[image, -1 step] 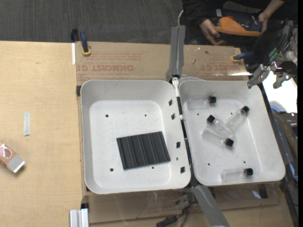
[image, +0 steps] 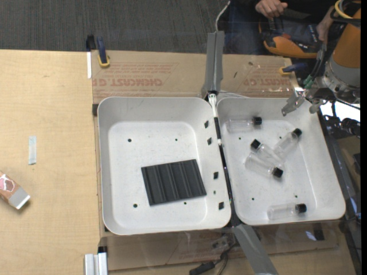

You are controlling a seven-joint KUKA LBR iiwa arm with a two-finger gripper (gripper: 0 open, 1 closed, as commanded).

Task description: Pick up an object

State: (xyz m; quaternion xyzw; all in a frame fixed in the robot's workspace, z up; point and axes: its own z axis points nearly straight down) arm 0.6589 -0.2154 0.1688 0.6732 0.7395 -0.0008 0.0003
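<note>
Scattered clear vials point(image: 264, 166) with black caps lie in the right bin point(image: 321, 153); end effector point(image: 302, 99) grip state unclear

Contents, left bin point(image: 109, 153): one dark grey ribbed panel point(image: 174, 181), rectangular, lying flat on the bin floor, slightly rotated, positioned right of centre toward the near edge.

Contents, right bin point(image: 321, 176): five clear plastic vials with black caps, all lying on their sides.
- First vial point(image: 243, 122): near the far left corner, cap pointing right.
- Second vial point(image: 288, 141): right of centre, tilted, cap at its upper right end.
- Third vial point(image: 261, 148): mid-bin, cap at its upper left end, close beside the second.
- Fourth vial point(image: 264, 167): just below the third, cap at its lower right end.
- Fifth vial point(image: 285, 211): near the front edge, well apart from the others, cap pointing right.
</note>
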